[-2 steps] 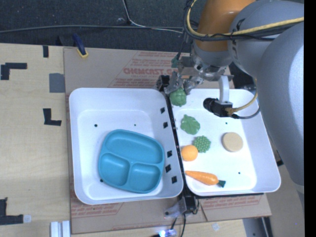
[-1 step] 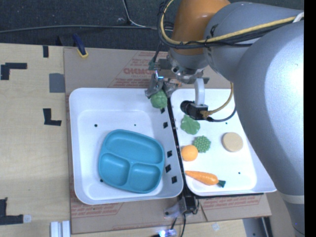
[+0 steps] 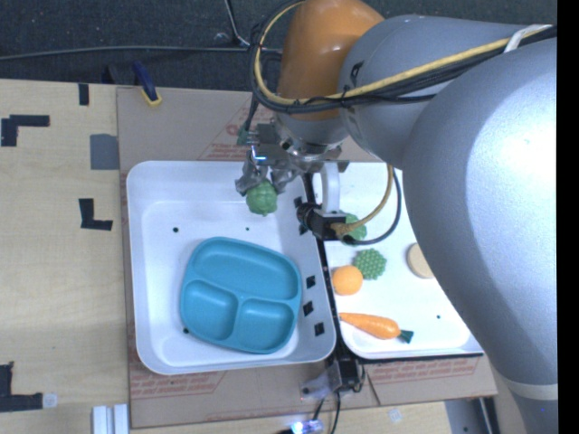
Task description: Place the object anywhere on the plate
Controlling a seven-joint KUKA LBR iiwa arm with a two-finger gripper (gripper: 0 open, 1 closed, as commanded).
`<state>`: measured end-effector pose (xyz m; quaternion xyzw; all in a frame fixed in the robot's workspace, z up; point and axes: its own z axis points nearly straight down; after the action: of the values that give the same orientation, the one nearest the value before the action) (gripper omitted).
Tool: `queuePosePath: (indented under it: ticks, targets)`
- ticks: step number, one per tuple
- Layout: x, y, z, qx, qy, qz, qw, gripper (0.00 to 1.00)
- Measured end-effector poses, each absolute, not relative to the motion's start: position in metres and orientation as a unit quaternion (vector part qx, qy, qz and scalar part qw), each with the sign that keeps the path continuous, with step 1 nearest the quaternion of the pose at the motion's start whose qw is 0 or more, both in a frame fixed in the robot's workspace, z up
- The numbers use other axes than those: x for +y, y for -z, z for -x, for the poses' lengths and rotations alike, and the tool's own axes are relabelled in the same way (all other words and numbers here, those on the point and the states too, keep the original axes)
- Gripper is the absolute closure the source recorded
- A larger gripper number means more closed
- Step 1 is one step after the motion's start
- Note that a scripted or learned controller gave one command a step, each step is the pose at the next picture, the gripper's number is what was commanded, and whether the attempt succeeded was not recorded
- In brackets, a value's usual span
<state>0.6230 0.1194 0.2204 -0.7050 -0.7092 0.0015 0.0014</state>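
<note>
Nearest the camera, on the counter's right bin (image 3: 452,337), lie a carrot (image 3: 369,325), an orange ball (image 3: 347,280) and a green knobbly ball (image 3: 370,263). Beside it, the left bin (image 3: 149,242) bears the blue divided plate (image 3: 241,294). Farther back, above that bin's far end, the hand (image 3: 261,186) grasps a small green broccoli-like toy (image 3: 262,200). Judged from here, the toy should be carried toward the camera until over a compartment, lowered close, then released.

Blue plate (image 3: 241,295), green object (image 3: 262,200)
</note>
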Motion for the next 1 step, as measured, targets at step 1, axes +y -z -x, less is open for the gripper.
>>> queuePosePath:
  ticks: [1]
  targets:
    - [0.1109, -0.2264, -0.6250, -0.708, -0.0007, 0.706, 0.000, 1.00]
